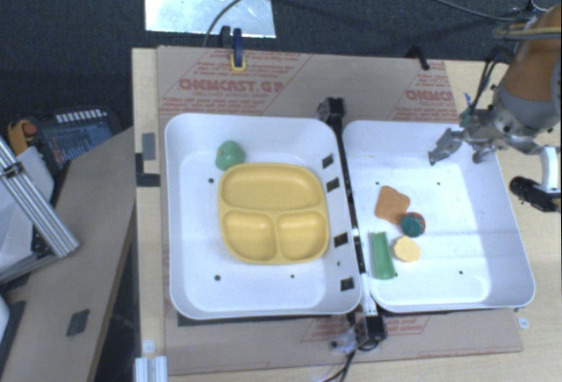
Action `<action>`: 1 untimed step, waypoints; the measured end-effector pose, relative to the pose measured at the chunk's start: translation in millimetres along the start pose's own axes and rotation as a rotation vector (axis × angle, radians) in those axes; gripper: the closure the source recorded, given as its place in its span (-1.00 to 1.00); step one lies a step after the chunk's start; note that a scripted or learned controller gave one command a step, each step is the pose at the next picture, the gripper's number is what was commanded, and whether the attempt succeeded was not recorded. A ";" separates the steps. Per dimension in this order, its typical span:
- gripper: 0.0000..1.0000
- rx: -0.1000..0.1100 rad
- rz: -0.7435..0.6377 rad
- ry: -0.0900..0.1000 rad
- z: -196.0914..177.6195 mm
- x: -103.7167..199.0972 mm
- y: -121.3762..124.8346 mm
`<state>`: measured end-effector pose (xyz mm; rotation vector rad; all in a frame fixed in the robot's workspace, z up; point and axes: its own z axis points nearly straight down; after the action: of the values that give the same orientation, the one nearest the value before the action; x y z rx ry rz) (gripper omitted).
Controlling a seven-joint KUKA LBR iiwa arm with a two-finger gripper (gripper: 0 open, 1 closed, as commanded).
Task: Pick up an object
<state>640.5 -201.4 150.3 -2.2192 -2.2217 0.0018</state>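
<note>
In the right bin (474,284) lie an orange slab (392,203), a teal and red ball (413,223), a small yellow disc (406,249) and a green bar (381,255), close together near the bin's left side. My gripper (461,148) hangs over the bin's far right part, well apart from them, with its two fingers spread and nothing between them. In the left bin (189,284) a green ball (230,154) rests just behind a yellow divided tray (270,212).
The grey arm with its orange band (531,77) comes in over the right bin's far right corner. A black divider (344,205) runs between the bins. Cables cross the dark floor behind the bench. A metal rail (31,205) lies at the left.
</note>
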 end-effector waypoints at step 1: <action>-1.00 -0.003 0.000 -0.001 54.6 -1.9 -8.3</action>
<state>632.1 -203.3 95.8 -2.2207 -2.2238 -0.0003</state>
